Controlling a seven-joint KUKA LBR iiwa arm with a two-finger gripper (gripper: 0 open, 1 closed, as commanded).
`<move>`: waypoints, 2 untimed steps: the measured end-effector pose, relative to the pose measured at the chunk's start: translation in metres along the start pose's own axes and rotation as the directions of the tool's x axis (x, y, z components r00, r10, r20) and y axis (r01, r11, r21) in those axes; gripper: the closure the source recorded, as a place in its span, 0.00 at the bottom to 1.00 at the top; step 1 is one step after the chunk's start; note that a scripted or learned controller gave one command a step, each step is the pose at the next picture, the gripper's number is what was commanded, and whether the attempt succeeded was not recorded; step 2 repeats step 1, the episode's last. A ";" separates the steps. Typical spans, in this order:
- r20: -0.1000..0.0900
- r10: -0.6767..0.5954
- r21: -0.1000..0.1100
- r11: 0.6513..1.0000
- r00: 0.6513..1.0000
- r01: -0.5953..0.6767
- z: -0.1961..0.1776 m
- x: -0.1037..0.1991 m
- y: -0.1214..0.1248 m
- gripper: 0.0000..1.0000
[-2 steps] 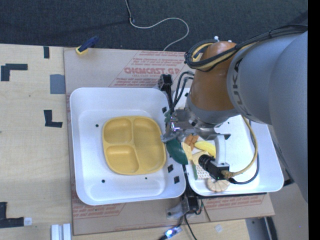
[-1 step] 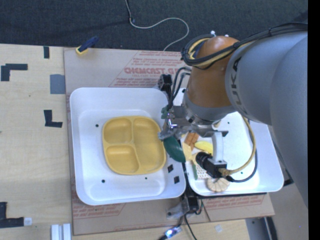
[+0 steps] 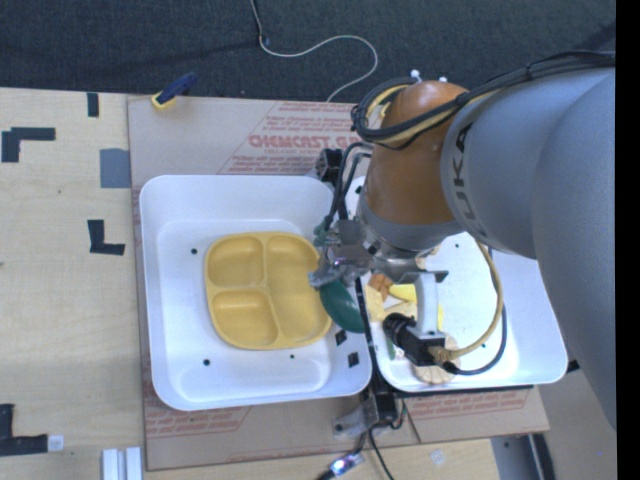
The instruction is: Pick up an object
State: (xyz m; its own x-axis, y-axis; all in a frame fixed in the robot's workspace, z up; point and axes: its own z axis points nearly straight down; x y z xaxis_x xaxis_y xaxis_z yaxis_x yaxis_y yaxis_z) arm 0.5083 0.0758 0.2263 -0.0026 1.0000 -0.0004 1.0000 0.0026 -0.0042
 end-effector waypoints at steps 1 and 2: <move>0.001 0.001 0.000 1.000 1.000 -0.001 0.005 -0.001 -0.003 1.00; 0.001 0.001 0.000 1.000 1.000 -0.001 0.005 -0.001 -0.003 1.00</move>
